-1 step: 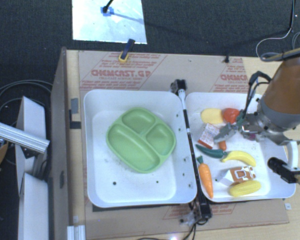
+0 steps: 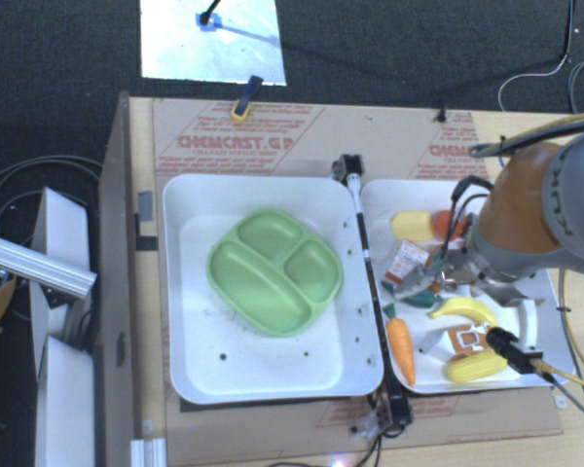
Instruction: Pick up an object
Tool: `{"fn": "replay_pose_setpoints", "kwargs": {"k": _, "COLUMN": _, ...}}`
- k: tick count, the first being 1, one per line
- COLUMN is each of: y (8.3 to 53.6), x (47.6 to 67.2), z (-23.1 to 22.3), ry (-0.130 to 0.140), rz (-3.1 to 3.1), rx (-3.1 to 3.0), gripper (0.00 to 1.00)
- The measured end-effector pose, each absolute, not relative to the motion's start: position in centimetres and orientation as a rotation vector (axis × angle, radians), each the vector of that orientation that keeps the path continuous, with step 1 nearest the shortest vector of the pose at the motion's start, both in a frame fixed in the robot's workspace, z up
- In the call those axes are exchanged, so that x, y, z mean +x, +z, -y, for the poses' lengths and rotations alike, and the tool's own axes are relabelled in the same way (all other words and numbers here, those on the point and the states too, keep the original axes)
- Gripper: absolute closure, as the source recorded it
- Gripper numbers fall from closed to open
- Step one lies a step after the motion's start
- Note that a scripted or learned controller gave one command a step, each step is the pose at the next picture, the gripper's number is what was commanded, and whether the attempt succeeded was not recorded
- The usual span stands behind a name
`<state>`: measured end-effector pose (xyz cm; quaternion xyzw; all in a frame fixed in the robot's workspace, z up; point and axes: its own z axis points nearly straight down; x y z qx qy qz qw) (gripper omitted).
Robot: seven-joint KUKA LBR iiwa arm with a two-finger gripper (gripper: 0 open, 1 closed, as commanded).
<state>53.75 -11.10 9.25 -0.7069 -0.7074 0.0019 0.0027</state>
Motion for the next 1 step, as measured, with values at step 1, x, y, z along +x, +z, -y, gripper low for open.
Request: {"fn": "replay_pose_setpoints", "kwargs": {"k": 1, "y": 10.8, "x": 53.98, "z": 11.1, "ry": -0.002, "rz": 2.224, "rx": -2.22, "gripper": 1.0}}
